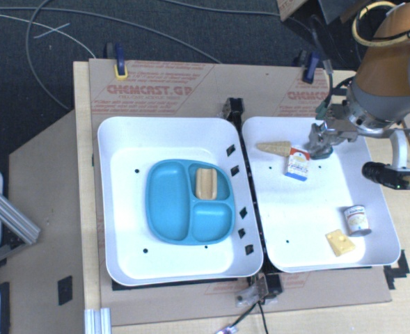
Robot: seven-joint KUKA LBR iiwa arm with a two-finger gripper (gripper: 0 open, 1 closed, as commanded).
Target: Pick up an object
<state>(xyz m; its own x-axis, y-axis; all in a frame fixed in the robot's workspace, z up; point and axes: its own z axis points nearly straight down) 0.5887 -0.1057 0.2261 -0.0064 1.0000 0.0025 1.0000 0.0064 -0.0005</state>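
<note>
The arm is cut off by the right edge. The gripper hides part of the small carton beneath it. Print on the small jar is too small to read.

Tool over right bin, far end. Carton just left-front of tool, cone further left. Can and wedge well in front. Tray in left bin, far left.
</note>
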